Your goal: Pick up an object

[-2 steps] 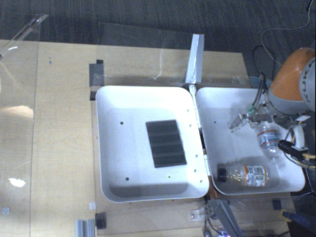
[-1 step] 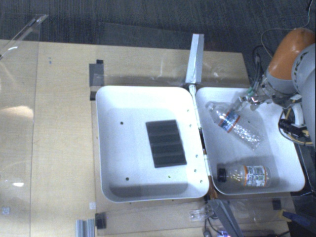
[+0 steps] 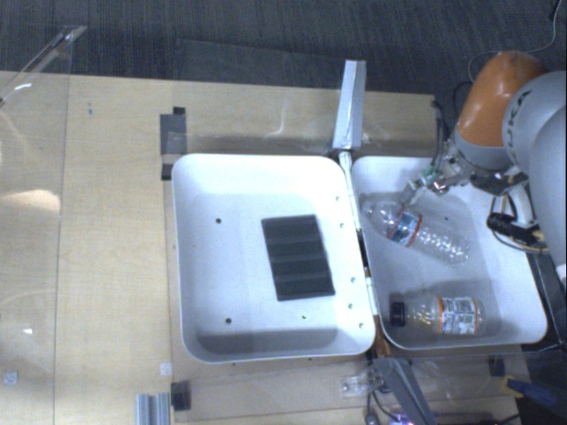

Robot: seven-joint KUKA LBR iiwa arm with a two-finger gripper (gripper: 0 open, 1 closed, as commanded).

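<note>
Two white bins are seen side by side on the surface. In the left bin a dark ribbed pad is lying flat near the middle. In the right bin two plastic bottles are found. The clear bottle with a blue label is lying on its side in the upper half of the bin, and its long axis runs from the upper left, close to the wall between the bins, down to the lower right. The second bottle, with a dark cap and a white label, is lying near the front wall, almost parallel to that wall, with the cap pointing left.

The arm is reaching in from the right, over the far right part of the right bin. The gripper is placed just above the upper left end of the clear bottle, near its neck. The opening of the jaws cannot be told, because the tip is small and blurred, and nothing is clearly seen held.

The clear bottle is judged to be the nearer object: it lies just below the jaws and runs off to the lower right, while the second bottle is well apart, toward the front. A grip across the narrow width of the clear bottle, not along its long axis, is probably what is called for.
</note>
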